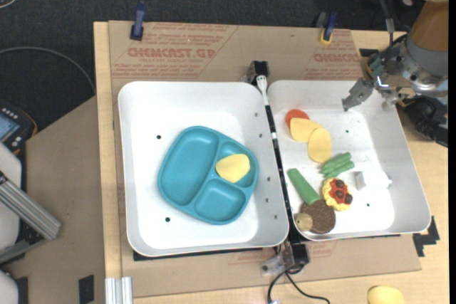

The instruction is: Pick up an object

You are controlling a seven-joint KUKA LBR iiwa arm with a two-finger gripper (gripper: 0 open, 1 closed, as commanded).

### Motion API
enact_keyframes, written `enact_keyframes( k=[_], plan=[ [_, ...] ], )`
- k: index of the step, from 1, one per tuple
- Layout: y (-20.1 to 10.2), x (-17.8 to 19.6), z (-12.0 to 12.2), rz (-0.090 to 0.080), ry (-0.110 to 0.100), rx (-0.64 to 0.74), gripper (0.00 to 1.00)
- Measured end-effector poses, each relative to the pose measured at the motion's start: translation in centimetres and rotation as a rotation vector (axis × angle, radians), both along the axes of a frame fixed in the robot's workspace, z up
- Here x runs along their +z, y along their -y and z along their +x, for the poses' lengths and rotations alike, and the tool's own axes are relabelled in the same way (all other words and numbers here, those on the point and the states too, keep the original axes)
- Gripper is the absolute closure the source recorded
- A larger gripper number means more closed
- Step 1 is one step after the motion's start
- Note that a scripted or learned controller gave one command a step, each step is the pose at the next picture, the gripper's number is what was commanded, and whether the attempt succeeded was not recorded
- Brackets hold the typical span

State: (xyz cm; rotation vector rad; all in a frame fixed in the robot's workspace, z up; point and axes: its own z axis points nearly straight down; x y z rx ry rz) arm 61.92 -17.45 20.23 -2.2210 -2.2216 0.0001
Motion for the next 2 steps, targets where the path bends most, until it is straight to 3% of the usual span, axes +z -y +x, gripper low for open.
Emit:
enact_keyframes(
  k=[1,2],
  plan=[
    [-4.2,-10.7,-3.6,0.005,-0.013,0.002,0.0],
    [0.1,-11.9,-9.6,0.001,-0.007,-0.007,0.0]
  ],
)
